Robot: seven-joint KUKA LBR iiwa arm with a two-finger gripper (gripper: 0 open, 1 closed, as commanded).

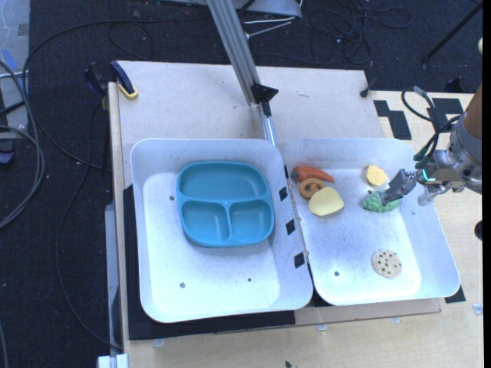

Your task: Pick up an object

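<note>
The right bin holds several small toy foods. An orange carrot-like piece lies over an orange ring, with a yellow chunk just right of them. A smaller yellow piece sits further right. Below it lies a green leafy item. A chocolate-chip cookie rests near the bin's front. My gripper reaches in from the right, low over the bin and open. One dark fingertip is at the green item's right edge, and nothing sits between the fingers.
The left bin carries a blue divided plate. A metal pole slants down from the top to the bins' shared back edge. Cables cover the dark floor around the bench.
</note>
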